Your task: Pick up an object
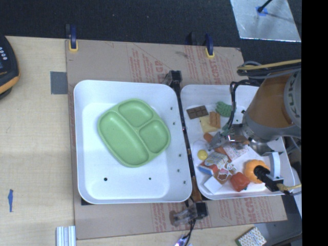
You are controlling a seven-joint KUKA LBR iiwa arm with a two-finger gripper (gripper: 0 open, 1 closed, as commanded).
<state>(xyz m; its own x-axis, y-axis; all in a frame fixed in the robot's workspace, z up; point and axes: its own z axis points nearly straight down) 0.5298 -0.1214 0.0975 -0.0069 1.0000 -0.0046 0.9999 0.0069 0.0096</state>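
The task's thing is any one piece from the heap of small mixed objects (223, 155) lying in the right-hand shallow white bin (190, 94): among them a dark brown flat rectangular block (197, 111) near the bin's far left corner, a green ridged plastic piece (223, 108) beside it, a tan block (211, 121), a small yellow ball (203, 155), a red rounded lump (239, 181) and an orange round fruit-like object (252, 169) towards the near right corner, with printed paper or card scraps between them. The pincer (229, 136) sits low over the middle of this heap, at the end of the grey arm with its orange band (269, 104), which enters from the right. Whether the pincer is spread or pressed together cannot be told, since its tip merges with the clutter beneath; no object is seen between it and lifted clear. By this evidence the pick is judged not yet done: the reach into the bin is made, while the grasp and the lift remain. The left-hand shallow white bin (84, 183) holds a pale green three-compartment plastic plate (134, 132), well apart from the arm. Both bins rest on a sheet of brown cardboard (102, 60) clipped to the wooden surface (31, 152). The arm's body hides the far right part of the right bin, and several heap items are too small to name.
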